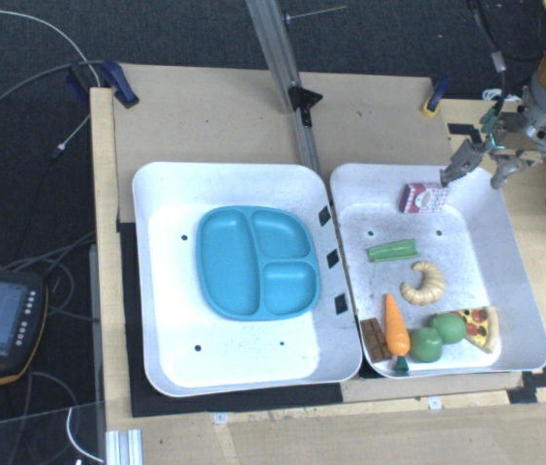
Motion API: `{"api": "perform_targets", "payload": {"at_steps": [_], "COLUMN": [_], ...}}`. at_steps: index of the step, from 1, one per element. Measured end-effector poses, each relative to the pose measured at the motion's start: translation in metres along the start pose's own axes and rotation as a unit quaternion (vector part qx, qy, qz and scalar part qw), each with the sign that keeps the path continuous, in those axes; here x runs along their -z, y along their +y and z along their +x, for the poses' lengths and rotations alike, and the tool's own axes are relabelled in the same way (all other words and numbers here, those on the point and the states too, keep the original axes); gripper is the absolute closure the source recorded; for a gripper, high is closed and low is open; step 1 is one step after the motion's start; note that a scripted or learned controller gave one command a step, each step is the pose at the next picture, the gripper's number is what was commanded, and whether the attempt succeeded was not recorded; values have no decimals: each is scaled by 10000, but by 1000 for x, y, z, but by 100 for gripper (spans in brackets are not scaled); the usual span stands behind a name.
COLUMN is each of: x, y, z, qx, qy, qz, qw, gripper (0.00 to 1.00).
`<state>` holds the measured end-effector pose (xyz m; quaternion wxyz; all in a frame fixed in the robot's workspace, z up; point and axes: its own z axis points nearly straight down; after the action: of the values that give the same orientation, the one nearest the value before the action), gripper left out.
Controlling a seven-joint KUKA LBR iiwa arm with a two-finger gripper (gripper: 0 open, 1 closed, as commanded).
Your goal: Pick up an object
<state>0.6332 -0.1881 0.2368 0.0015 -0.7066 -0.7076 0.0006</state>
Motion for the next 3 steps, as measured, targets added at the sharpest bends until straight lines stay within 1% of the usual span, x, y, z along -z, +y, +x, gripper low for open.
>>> {"api": "perform_targets", "payload": {"at_steps": [1,2,3], "x": [0,-61,-105], "y": [0,4,10], "z": [0,4,7], "qx": [1,5,5], "qy": [-2,1,4], "qz": [2,13,17], "qw": [10000,10000,10000], "gripper": [0,0,0]}}
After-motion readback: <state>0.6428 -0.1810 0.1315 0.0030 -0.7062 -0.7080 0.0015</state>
